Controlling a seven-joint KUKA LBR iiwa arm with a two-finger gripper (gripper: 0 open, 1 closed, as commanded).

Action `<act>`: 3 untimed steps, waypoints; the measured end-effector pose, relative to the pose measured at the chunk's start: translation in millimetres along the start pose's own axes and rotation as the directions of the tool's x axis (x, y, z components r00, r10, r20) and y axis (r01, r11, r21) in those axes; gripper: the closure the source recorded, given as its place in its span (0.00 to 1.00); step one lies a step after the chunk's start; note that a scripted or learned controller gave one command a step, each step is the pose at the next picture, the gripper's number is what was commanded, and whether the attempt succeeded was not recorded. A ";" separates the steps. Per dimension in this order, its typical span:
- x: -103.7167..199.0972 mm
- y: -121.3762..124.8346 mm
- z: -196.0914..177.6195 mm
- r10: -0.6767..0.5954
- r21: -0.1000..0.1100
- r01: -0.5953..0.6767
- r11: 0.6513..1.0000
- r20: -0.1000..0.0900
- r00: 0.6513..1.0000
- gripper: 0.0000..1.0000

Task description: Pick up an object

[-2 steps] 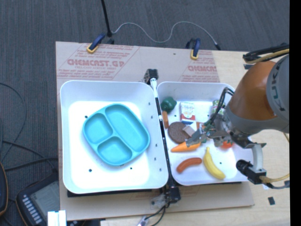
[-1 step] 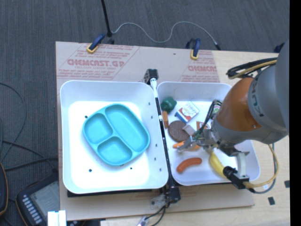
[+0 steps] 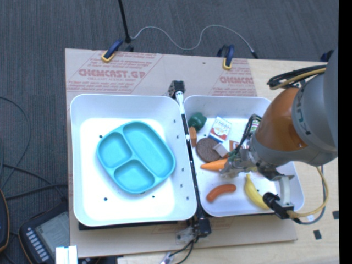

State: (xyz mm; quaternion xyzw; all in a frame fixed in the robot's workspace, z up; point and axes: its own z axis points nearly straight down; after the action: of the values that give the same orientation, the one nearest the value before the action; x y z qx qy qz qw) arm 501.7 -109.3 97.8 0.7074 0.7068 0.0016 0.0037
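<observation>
Camera view: arm reaches in from the right w/ the tool point(image 3: 234, 166) low in the right bin point(image 3: 242, 102), down among the play-food items. The tool sits right at the thick end of the carrot point(image 3: 213, 165), approx. touching it, but the wrist body hides the tip, so can't tell if it's open or closed, and nothing is visibly held. All candidate objs are in the right bin: brown round patty point(image 3: 208, 149) just above the carrot, sausage point(image 3: 220, 192) below it, banana point(image 3: 252, 192) near the bin's lower right, small white-red box point(image 3: 220, 128) and a green item point(image 3: 196, 120) toward the top. Left bin point(image 3: 82, 164) holds a blue divided plate point(image 3: 136, 156), well apart from the arm. Both bins rest on the surface point(image 3: 110, 73). Progress, as a judgement: approach looks done, tool is at grasp height by the carrot; grasp itself unconfirmed, lift not yet done. Every obj lies flat on the bin floor, none raised.
</observation>
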 end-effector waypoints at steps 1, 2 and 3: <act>0.1 -0.2 0.2 0.000 0.001 0.000 1.000 0.000 1.000 0.00; -26.2 59.1 10.9 -0.002 0.004 0.002 1.000 -0.002 1.000 0.00; -26.9 59.5 -0.1 -0.002 0.002 0.002 1.000 0.000 1.000 1.00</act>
State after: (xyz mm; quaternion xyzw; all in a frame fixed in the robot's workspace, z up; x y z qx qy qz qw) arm 561.2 -136.3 98.4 0.7066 0.7076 0.0008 0.0031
